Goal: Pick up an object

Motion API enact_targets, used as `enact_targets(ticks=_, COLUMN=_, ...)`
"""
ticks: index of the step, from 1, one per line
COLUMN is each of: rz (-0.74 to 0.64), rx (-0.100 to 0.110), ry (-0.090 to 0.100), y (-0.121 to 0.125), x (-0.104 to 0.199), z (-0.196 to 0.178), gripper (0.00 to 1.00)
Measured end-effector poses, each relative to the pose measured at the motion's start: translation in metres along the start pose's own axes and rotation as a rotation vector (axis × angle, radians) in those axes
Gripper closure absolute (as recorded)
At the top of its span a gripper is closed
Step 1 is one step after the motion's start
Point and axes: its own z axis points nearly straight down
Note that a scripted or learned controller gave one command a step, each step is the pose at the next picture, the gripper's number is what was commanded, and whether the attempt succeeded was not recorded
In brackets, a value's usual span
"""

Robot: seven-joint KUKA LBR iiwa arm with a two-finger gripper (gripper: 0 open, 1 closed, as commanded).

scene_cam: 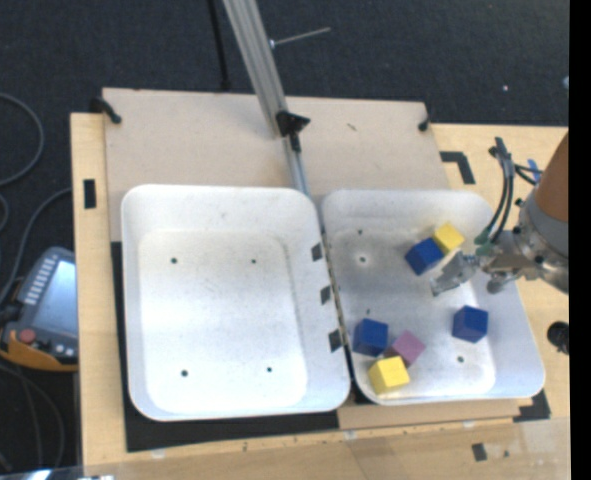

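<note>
The pincer hangs over the right bin, reaching in from the right side of the tabletop. Its two fingers stand spread apart with nothing between them. One finger points left toward a blue cube, which lies just beside its tip, up and to the left. A yellow cube sits touching that blue cube on its upper right side, near the pincer as well. A second blue cube lies below the pincer, a little apart from it. Toward the bin's lower left corner three more pieces cluster well apart from the pincer: a blue cube, a purple cube beside it, and a yellow cube just below both. The left bin lies alongside.
</note>
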Motion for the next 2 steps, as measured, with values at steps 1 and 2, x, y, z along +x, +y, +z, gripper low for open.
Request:
enact_targets(ticks=1, rz=-0.004, rx=0.010, ry=0.003, y=-0.003, x=0.050, z=0.100, gripper=0.00)
enact_targets(ticks=2, rz=0.005, rx=-0.020, ry=-0.003, y=-0.005, x=0.061, z=0.128, gripper=0.00)
